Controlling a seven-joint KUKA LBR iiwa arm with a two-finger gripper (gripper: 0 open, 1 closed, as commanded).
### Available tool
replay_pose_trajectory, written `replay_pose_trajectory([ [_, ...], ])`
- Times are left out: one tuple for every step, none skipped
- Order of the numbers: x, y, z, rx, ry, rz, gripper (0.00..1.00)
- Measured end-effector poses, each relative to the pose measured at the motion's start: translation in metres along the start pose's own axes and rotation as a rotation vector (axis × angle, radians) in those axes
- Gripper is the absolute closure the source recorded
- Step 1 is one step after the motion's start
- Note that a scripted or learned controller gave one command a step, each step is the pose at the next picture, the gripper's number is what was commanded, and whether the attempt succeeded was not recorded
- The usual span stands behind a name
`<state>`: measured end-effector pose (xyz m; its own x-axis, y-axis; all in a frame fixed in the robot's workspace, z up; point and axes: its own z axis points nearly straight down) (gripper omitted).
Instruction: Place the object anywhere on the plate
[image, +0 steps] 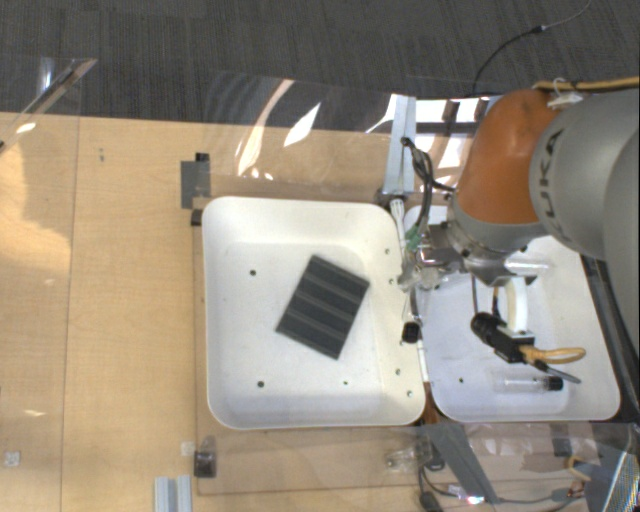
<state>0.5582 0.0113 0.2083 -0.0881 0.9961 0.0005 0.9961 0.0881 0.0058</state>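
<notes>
Presently listed: one dark ribbed slab (322, 306), taken to be the plate, lay askew at the centre of the left bin (230, 400), its top bare and so ready to receive. One slim pen-like item (535, 381), probably the object, lay at the lower right of the frame in the right bin (600, 405), well apart from the slab. Gripper (411, 318) hung over the seam between the bins, seemingly placed to reach either side; open or closed could not be told.

bare bin (240, 340) around dark plate (322, 306)
</notes>
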Motion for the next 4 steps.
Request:
replay_pose_trajectory([
  [0.039,0.084,0.025,0.003,-0.001,0.056,1.0],
  [0.083,0.12,-0.05,-0.002,-0.001,-0.025,1.0],
  [0.145,0.125,-0.084,-0.002,0.0,0.121,1.0],
  [0.182,0.127,-0.008,0.003,0.001,-0.191,1.0],
])
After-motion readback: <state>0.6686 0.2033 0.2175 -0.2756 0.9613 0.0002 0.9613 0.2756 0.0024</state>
